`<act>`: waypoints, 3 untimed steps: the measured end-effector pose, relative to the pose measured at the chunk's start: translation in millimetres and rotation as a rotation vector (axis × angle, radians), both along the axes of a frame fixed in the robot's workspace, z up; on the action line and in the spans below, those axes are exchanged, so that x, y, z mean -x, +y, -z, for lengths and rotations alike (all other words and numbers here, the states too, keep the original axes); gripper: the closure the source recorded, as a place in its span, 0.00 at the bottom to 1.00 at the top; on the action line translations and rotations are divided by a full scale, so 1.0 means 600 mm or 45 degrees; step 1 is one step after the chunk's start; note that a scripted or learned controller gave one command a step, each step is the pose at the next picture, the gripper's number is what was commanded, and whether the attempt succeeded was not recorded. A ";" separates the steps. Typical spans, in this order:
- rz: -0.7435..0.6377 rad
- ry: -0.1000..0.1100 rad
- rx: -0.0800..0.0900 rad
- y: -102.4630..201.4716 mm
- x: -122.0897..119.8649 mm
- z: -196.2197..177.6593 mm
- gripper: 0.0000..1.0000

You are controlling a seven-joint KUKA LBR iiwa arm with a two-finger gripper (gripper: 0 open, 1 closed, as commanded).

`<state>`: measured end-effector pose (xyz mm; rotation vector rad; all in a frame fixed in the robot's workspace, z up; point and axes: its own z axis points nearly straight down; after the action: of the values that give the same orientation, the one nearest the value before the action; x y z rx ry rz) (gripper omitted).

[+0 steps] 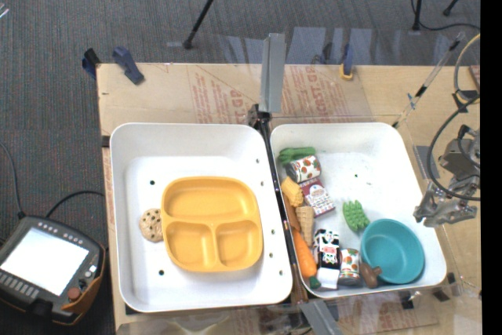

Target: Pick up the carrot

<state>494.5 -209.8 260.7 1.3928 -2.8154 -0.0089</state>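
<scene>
The carrot [305, 254] is a small orange cone lying along the left wall of the right bin [376, 139], near its front corner, tip toward the front. A cow-patterned carton [327, 248] lies close on its right and a tan cone-shaped toy [304, 221] just behind it. My gripper [449, 208] hangs at the far right, outside the right bin's right wall, well away from the carrot, with nothing seen in it.
The right bin also holds a teal bowl [392, 250], a green bumpy toy [355, 214], a red carton [318, 198], a yellow corn piece [291, 191], two small cans and a green vegetable [296, 154]. In the left bin sit a yellow divided plate [212, 223] and a cookie [150, 225].
</scene>
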 end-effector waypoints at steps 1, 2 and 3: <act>-0.403 -0.009 0.002 -0.001 -0.032 -0.113 1.00; -0.903 -0.009 -0.001 -0.002 0.008 -0.142 1.00; -1.048 0.007 -0.017 0.076 0.035 0.133 1.00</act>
<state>473.6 -163.9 181.2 2.4023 -2.0222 -0.0299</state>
